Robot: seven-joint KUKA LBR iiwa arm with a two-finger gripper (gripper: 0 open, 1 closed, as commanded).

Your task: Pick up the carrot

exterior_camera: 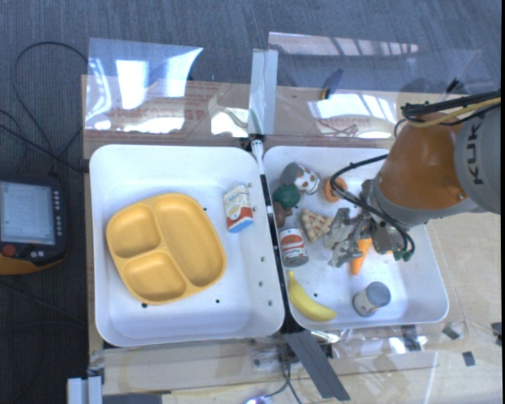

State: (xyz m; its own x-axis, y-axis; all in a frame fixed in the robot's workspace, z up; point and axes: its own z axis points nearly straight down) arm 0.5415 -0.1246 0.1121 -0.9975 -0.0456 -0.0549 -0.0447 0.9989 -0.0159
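Gripper low in the right bin, finger spread impossible to tell, with carrot touching its tip, just above the grey can, right of banana.

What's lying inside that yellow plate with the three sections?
Nothing can be seen in the yellow three-compartment plastic plate; all three hollows show bare yellow. It sits in the left white bin, and whatever is underneath the plate is hidden.
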